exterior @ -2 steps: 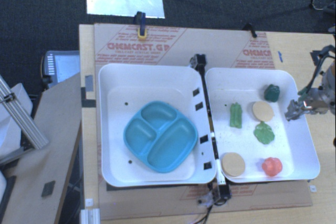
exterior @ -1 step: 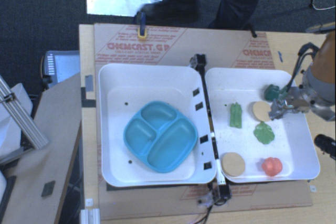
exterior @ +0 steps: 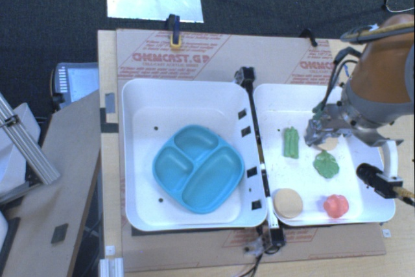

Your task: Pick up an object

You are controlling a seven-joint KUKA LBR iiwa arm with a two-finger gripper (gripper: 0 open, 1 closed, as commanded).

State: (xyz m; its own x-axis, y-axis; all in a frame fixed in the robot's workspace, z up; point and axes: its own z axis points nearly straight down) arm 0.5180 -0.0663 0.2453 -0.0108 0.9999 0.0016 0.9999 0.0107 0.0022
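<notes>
The right bin [exterior: 279, 107] holds a green pickle-like piece [exterior: 290, 142], a green leafy piece [exterior: 326, 165], a tan round bun [exterior: 288, 202] and a red fruit [exterior: 336, 205]. My gripper [exterior: 318, 133] hangs low over the right bin, just above the leafy piece and to the right of the pickle-like piece. A small pale object [exterior: 327, 144] peeks out right under it. Whether anything sits between its fingers I cannot make out.
The left bin [exterior: 139, 107] contains a blue divided plate [exterior: 198, 167]. A black divider [exterior: 253, 139] runs between the two bins. The arm [exterior: 382, 68] covers the right bin's far right corner.
</notes>
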